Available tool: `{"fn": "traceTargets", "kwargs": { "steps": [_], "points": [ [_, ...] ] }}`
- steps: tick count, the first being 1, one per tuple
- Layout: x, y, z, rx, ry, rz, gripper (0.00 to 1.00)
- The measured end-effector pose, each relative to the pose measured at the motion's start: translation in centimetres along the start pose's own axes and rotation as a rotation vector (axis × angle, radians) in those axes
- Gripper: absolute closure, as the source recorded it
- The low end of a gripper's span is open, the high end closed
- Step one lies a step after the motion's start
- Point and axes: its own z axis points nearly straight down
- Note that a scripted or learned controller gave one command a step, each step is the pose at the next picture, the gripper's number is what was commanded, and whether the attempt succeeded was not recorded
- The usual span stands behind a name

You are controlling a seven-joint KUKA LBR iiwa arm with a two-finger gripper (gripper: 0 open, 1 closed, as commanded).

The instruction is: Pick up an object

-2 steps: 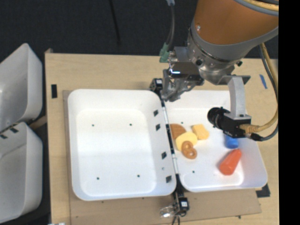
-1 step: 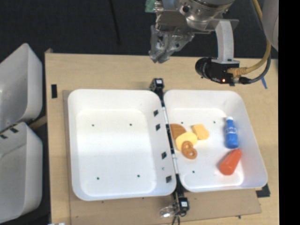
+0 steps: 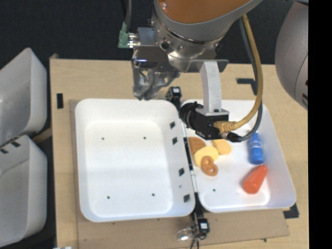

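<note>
The jaws hang under the wrist of the arm, over the far rim of the left bin near its corner. They show as a blur of grey metal, so I cannot tell whether they stand wide or narrow. Nothing can be seen between them.

Just to their right, a white bracket carries a black unit with a tan cable over the near-left corner of the right bin.

Everything worth picking lies in that right bin. Close by the black unit is a small heap of food-like pieces, yellow, tan and brown, touching and partly overlapping. They look light and probably soft or rubbery. Because they are crowded, closing on just one would be awkward.

Further right, well apart from the heap, lies a blue bottle-shaped thing. It looks light, stiff and smooth, so it may slip. A grip across its narrow middle would suit best.

Near it, toward the front, lies a red-orange piece, tilted, rounded and likely light. It has room on all sides, and I judge it the easiest pick, taken across its short width.

By count:
- two bins on one worktop
- one blue thing
- one red-orange piece
- about four pieces in the heap, though the overlap makes that number unsure
</note>
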Motion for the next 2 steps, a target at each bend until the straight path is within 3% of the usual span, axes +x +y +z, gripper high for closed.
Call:
{"fn": "traceTargets", "kwargs": {
  "steps": [1, 2],
  "points": [
    [-0.41, 0.31, 0.04, -0.001, -0.002, 0.008, 0.00],
    [-0.41, 0.31, 0.03, -0.001, -0.002, 0.008, 0.00]
  ]
}}
